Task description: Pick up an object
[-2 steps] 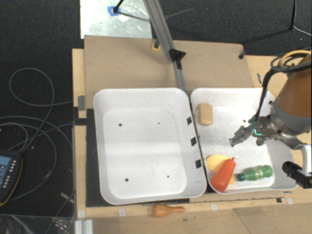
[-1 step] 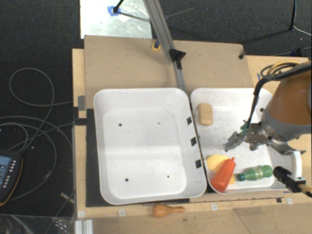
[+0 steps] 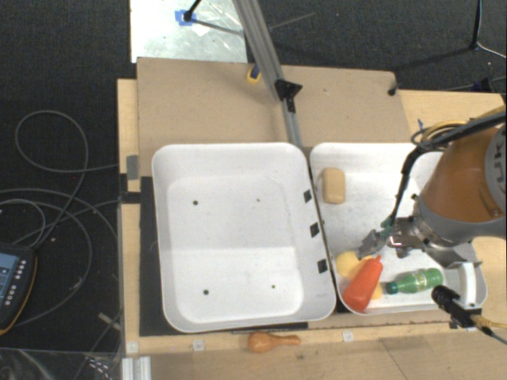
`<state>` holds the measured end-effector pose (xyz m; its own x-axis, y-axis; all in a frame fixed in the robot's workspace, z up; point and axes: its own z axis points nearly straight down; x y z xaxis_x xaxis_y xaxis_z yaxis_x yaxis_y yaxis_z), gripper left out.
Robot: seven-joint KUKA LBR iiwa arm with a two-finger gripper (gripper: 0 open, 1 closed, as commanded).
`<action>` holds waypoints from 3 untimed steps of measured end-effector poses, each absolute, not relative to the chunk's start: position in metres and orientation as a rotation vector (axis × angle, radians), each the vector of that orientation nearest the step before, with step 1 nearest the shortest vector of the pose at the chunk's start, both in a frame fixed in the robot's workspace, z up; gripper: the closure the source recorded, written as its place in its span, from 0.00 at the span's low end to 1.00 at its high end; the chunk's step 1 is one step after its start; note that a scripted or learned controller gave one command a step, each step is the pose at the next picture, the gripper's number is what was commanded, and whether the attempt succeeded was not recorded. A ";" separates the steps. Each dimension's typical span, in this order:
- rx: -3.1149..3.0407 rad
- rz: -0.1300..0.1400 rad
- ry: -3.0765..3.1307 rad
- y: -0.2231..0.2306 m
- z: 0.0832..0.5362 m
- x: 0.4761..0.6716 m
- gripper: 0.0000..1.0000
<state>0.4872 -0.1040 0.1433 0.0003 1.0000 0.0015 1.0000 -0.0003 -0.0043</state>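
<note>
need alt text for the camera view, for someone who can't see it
A grey and orange robot arm reaches from the right, its gripper low over the right bin. That bin holds an orange bottle, a green bottle, a yellow ball and a tan block.

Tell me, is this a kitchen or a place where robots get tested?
Probably a robot test lab. A robot arm reaches over two white bins on a bench, toy-like things such as an orange bottle lie in one, and cables trail across the dark floor.
</note>
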 end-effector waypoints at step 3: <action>-2.221 -0.007 -2.232 -0.110 0.167 0.497 1.00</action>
